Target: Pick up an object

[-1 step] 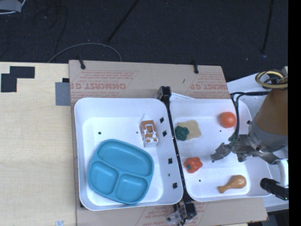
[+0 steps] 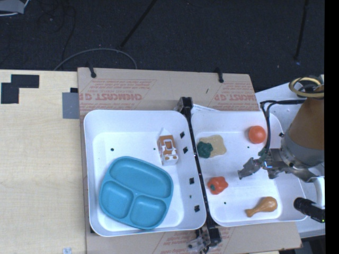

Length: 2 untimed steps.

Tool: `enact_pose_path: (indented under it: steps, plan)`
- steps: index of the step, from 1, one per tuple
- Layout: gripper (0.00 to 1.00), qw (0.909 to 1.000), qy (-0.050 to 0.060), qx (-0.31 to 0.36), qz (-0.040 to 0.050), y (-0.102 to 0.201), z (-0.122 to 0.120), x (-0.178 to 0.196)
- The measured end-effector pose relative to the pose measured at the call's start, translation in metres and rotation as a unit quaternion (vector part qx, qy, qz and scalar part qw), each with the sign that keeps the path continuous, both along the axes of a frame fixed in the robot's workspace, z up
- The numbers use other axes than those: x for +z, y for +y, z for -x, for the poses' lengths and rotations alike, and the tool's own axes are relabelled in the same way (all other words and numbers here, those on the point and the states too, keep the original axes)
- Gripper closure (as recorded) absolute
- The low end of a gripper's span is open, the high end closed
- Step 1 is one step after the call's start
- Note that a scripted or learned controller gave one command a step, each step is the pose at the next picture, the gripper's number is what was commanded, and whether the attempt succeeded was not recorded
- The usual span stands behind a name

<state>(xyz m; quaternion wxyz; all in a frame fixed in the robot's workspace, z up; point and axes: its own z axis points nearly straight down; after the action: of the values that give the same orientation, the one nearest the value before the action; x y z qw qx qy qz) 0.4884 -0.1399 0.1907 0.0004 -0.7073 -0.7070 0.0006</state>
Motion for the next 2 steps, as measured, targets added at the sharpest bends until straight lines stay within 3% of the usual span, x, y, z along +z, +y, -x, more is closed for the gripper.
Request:
enact_pose_path:
  steps: [2]
  plan:
    - [0.00, 1.0000, 0.003, 0.000, -0.0015, 0.007, 0.003, -0.098]
